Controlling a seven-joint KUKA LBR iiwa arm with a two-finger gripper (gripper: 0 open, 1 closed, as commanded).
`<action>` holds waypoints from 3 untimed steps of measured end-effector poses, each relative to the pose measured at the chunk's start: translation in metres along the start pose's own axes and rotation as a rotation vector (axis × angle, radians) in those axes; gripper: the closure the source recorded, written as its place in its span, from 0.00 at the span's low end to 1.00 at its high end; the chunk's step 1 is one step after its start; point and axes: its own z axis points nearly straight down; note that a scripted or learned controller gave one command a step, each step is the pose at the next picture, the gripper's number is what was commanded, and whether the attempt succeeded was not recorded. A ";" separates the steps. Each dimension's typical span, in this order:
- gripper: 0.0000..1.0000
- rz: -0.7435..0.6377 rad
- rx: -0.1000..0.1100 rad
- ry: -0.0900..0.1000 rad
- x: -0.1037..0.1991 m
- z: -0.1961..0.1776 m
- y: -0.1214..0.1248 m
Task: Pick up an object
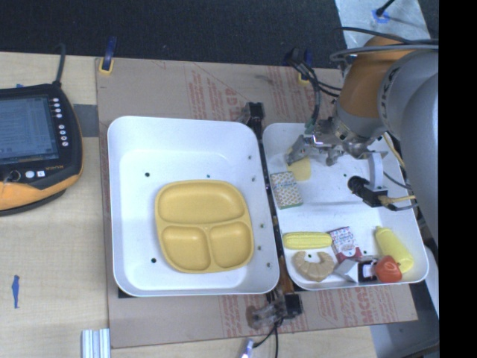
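**A:** Where is the arm [406,88] at this moment?

**B:** It comes in from the right, with the orange band over the far end of the right bin [339,187]. The wrist points down and to the left, and the gripper [307,155] sits low over the bin's far left corner.

**A:** Are the fingers open or closed?

**B:** They look spread a little, one grey fingertip [296,153] to the left and another further right. Just below them is a small pale yellow block [301,170], close to the tips, but I cannot tell whether it is pinched or only lying on the bin floor.

**A:** What else lies in that bin?

**B:** A patterned packet [286,190] by the left wall, just beside the block. Along the near side: a toy corn cob [307,240], a croissant [314,265] beneath it, a small red-and-white carton [343,241], a yellow bottle [393,247] and a red piece [387,269].

**A:** And the left bin [130,200]?

**B:** It holds a yellow divided plate [203,225] with three compartments.

**A:** The surroundings?

**B:** Both bins rest on brown cardboard [186,84] over a light wooden bench [45,274]. A teach pendant [33,144] lies at the left edge, and dark floor [186,13] runs beyond.
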 end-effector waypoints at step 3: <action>0.00 -0.003 0.004 0.000 0.019 0.000 0.000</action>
